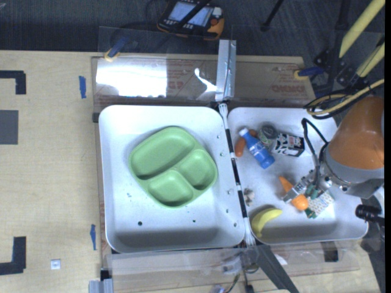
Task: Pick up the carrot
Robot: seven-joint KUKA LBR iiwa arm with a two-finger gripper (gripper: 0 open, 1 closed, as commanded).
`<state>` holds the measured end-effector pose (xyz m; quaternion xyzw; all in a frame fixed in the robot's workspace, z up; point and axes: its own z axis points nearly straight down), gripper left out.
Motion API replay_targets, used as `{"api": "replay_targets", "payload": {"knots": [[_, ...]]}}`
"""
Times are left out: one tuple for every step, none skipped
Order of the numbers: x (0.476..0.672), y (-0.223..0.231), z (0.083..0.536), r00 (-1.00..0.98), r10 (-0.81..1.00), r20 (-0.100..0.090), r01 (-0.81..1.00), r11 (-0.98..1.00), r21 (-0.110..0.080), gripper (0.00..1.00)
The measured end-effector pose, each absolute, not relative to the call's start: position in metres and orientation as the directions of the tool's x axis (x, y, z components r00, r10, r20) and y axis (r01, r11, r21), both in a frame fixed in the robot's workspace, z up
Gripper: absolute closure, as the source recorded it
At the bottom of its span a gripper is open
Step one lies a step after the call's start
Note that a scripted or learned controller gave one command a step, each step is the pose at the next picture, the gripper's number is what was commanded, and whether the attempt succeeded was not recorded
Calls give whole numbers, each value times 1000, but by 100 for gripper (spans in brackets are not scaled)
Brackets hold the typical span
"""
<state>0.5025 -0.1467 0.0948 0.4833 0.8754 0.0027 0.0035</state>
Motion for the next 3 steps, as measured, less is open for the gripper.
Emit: {"api": "replay_targets", "payload": {"knots": [[480, -148, 175, -621, 784, 2, 784, 621, 0, 100], [480, -147, 143, -705, 709, 5, 709, 705, -1, 100], [545, -140, 207, -419, 908, -1, 908, 419, -1, 100]]}}
